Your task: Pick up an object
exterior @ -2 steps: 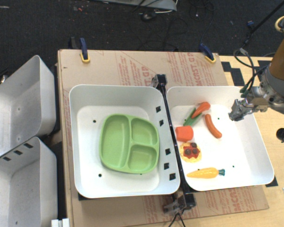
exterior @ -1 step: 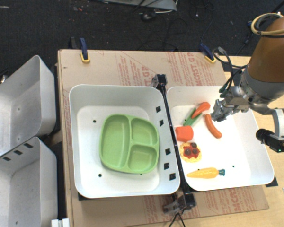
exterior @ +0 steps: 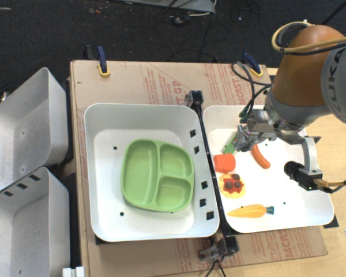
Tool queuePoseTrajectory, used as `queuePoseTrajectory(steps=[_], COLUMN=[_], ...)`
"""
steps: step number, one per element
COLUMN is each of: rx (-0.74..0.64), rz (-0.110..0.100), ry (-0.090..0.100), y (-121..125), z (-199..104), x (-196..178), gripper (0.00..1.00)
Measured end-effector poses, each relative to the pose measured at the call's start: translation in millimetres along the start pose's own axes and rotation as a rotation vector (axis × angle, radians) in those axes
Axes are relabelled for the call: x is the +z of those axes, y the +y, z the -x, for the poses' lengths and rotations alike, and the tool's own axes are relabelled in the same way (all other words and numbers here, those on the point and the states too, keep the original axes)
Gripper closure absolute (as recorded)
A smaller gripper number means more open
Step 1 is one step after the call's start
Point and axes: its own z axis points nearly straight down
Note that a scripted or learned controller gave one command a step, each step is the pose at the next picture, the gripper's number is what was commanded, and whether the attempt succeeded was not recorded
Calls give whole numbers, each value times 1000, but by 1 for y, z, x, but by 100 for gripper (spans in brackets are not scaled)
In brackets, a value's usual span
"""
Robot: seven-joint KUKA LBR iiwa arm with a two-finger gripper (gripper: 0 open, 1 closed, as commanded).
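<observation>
Nearest the camera, along the front edge of the right bin (exterior: 311,215), a yellow-orange toy carrot (exterior: 249,211) with a dark green tip is seen lying flat and untouched. Just behind it, close to the bin's left wall, a yellow piece with dark red berries (exterior: 232,185) is found, and directly behind that an orange block (exterior: 224,163) — the 2 are near one another but whether they touch cannot be told. Further back, toward the middle of the bin, an orange-red sausage-shaped piece (exterior: 261,156) lies at a slant, with a small green piece (exterior: 229,148) to its left, by the left wall.

The gripper (exterior: 249,137) is seen low over the back half of this bin, just above the sausage and the green piece. Whether it is open, closed or gripping anything cannot be told, since it is masked by the wrist.

In the left bin (exterior: 101,172), a green 3-compartment plate (exterior: 157,175) lies at the centre, untouched.

As judged from this, the task is not yet done: all 5 pieces in the right bin appear to rest on its floor, and nothing is seen lifted. A grasp and a lift are still left — the sausage or the green piece being the likeliest target.
</observation>
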Motion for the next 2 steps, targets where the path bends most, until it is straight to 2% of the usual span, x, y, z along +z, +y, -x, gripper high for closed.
queuePoseTrajectory(steps=[1, 2], rx=[-1, -1], rz=[0, 1], ry=[0, 0], y=[-9, 0], z=[-47, -96], x=[1, 5], gripper=[100, 100])
